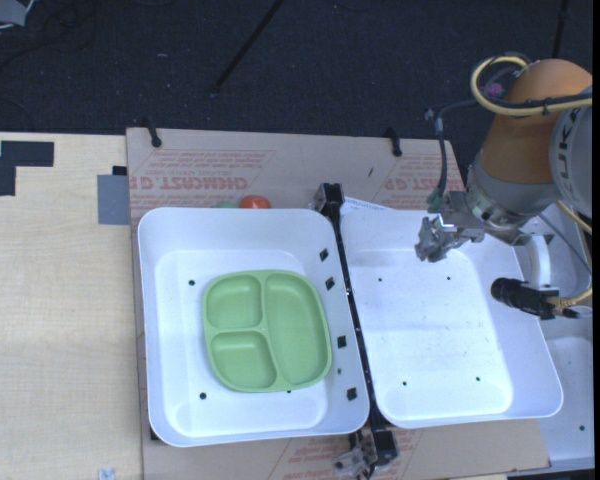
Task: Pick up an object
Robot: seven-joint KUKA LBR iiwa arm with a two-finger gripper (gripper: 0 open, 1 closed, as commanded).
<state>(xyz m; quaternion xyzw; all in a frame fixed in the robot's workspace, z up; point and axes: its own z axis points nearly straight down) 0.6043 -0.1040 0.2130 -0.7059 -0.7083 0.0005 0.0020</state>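
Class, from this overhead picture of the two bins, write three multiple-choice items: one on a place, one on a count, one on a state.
1. Where does the green plate lie?
A. left bin
B. right bin
C. bare bench

2. How many compartments has the plate?
A. two
B. three
C. five

3. How does the plate sit?
A. flat, open side up
B. upside down
C. propped on edge

Key:
1 A, it rests on the floor of the left bin.
2 B, ridges split it into three wells.
3 A, its wells face the camera.

The gripper is over the right bin, far from the plate.
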